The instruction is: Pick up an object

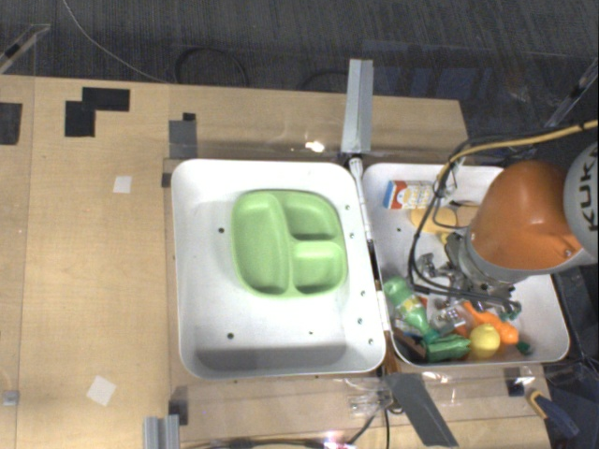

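Over the right bin's (562, 330) near edge we have our pincer (460, 311) lowered into a crowded heap of small toys: a yellow lemon (485, 340), an orange carrot (496, 324) and green pieces (445, 347). We cannot tell its opening. Tight packing risks a snag or a slipped grasp. A green divided tray (285, 241) sits in the left bin (201, 251).

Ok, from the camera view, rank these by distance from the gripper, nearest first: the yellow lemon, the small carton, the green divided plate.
1. Yellow lemon, right bin, just beside the gripper.
2. Small carton, far end of the same bin.
3. Green divided plate, in the left bin.
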`<state>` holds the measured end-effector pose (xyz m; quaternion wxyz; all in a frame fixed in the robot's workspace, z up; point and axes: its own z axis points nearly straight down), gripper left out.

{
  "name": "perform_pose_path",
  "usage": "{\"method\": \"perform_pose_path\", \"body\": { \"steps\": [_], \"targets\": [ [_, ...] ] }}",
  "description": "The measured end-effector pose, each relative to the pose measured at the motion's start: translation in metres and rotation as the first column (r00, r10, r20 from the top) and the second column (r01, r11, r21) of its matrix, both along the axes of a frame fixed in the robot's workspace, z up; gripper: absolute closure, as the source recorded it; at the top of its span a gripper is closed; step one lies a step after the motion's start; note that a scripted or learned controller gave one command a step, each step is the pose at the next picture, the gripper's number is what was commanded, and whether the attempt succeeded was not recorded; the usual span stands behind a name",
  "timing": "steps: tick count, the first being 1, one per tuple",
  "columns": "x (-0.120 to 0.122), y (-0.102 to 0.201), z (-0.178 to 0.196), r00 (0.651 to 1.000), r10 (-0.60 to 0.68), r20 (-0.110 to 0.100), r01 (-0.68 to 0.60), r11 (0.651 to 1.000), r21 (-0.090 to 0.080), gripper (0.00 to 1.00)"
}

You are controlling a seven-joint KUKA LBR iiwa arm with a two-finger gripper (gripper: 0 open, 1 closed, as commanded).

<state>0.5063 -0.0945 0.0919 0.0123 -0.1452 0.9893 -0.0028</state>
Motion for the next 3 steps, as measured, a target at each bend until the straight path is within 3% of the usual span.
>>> {"method": "perform_pose_path", "body": {
  "steps": [1, 2, 3],
  "targets": [
    [0.067, -0.001, -0.001, 1.000, 0.011, -0.006, -0.011, 1.000, 0.001, 0.00],
    [0.014, 0.006, 0.000, 0.998, 0.062, -0.004, -0.062, 0.998, -0.001, 0.00],
    [0.023, -0.074, 0.033, 0.987, 0.158, -0.015, -0.158, 0.987, -0.004, 0.00]
  ]
}}
